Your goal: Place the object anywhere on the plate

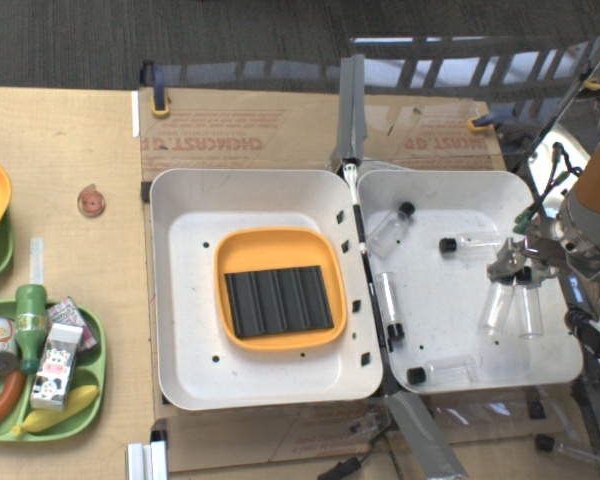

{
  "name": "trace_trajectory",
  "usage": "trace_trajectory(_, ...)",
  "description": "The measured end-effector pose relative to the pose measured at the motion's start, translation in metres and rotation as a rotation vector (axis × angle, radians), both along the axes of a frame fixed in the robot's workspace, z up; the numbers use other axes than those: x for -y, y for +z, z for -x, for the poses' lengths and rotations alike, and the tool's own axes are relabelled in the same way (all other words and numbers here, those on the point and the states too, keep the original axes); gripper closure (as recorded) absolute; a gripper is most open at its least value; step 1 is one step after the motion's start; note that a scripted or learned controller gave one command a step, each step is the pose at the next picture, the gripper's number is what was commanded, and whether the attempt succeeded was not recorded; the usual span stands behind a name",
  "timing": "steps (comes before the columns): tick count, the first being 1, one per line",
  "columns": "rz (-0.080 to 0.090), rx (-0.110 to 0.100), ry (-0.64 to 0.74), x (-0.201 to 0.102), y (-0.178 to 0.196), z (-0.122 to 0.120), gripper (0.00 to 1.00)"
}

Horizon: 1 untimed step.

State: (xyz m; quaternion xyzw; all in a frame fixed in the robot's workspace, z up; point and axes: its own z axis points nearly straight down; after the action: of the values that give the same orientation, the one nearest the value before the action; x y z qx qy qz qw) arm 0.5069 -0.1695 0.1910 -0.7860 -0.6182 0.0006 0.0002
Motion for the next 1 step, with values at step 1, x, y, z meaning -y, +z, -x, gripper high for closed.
trace_trajectory(1,0.001,-0.001,0.153,-0.0186,0.0141,-0.0431,1.00)
